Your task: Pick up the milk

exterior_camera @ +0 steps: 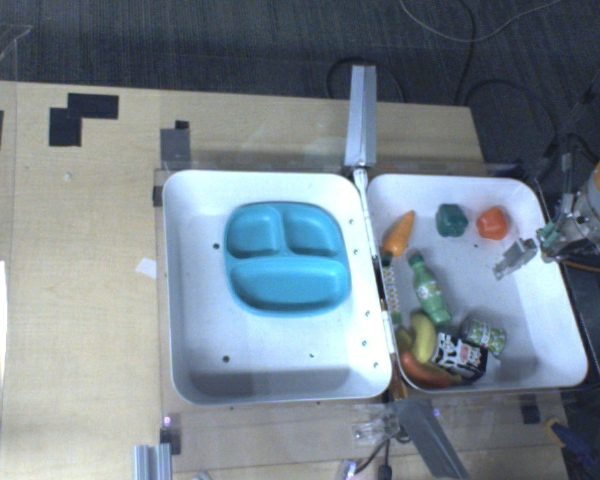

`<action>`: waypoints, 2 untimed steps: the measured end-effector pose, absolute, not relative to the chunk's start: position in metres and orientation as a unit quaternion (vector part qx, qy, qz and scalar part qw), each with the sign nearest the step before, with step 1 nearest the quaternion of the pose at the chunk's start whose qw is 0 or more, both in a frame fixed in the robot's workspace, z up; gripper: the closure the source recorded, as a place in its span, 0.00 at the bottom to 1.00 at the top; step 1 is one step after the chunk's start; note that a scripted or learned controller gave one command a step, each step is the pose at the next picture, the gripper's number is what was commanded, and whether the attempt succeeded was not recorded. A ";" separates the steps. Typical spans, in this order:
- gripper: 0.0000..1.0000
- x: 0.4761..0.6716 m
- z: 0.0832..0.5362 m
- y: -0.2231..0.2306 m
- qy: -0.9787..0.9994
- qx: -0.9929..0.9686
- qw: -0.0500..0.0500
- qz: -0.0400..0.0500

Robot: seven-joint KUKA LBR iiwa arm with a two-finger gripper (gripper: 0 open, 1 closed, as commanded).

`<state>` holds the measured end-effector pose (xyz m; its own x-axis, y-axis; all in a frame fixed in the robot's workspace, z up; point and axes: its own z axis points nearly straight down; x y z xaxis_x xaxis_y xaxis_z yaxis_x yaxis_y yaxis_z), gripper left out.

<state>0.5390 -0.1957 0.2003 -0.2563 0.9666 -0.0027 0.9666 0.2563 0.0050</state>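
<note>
Two white bins [180, 298] on a wooden bench [70, 298]; the pincer's [525, 253] opening cannot be told.

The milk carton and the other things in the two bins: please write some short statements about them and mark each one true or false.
1. The milk carton lies in the right bin. True.
2. The blue tray sits in the right bin. False: it sits in the left bin.
3. The gripper holds the milk carton. False: it is over the right side of that bin, apart from the carton.
4. The carrot lies near the wall between the bins. True.
5. The green bottle lies between the carrot and the carton. True.
</note>
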 end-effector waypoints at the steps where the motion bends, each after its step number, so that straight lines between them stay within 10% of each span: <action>1: 0.00 0.501 0.126 -0.132 0.762 0.648 0.001 0.001; 2: 0.00 0.489 0.095 -0.100 0.818 0.575 0.002 0.002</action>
<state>0.4887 -0.0999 0.0948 -0.3393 0.9407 -0.0019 0.9407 0.3393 0.0055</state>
